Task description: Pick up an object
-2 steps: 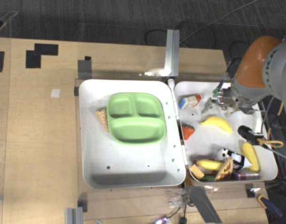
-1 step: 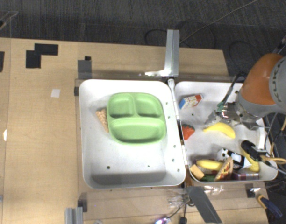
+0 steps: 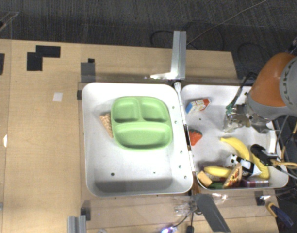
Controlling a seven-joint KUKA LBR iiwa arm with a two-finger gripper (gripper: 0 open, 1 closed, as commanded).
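Observation:
The right bin (image 3: 210, 121) holds a small white, blue and red carton (image 3: 198, 104) at the back left. A red-orange piece (image 3: 194, 137) lies against its left wall. A yellow banana (image 3: 238, 147) lies in the middle. My gripper (image 3: 231, 122) hangs low over the bare floor at the bin's back right, just above the banana's upper end and to the right of the carton. I see nothing held in it. The grey arm with its orange band (image 3: 271, 81) comes in from the right.
The right bin's front corner is crowded with a second banana (image 3: 216, 171), a pizza slice (image 3: 232, 177), a bottle and other small toys. In the left bin (image 3: 134, 181) a green divided plate (image 3: 140, 122) lies partly over a waffle-like piece (image 3: 106, 124). A metal post (image 3: 179, 55) stands behind the bins.

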